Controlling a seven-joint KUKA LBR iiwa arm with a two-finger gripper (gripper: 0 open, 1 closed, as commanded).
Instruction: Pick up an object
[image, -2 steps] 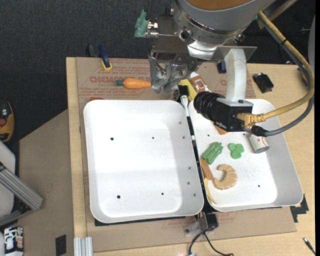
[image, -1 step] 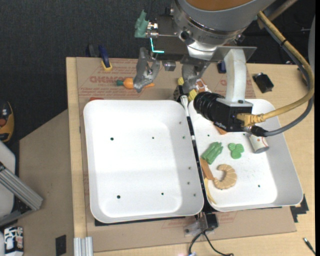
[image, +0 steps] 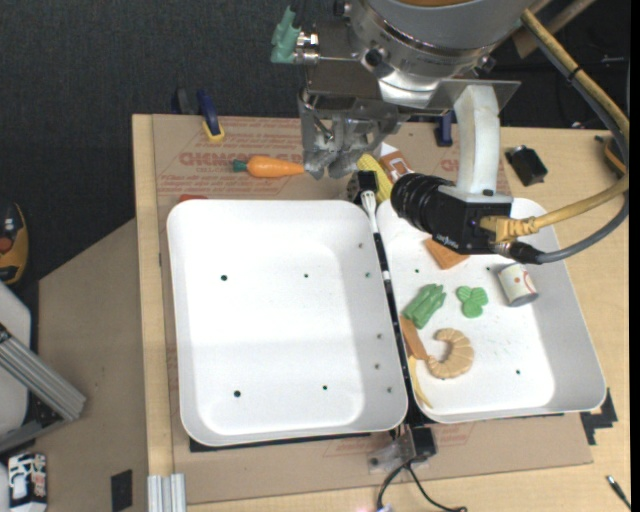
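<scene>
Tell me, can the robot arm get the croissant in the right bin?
Probably yes. The croissant lies uncovered near the front of the right bin, with green toys beside it, not on top. The end effector is up behind the bins.

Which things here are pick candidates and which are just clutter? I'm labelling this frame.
Job:
gripper, above the bins' far edge
carrot, on the bench behind the left bin
In the right bin: croissant, green pieces, small can

Lying about:
blue clamp
black block
</scene>
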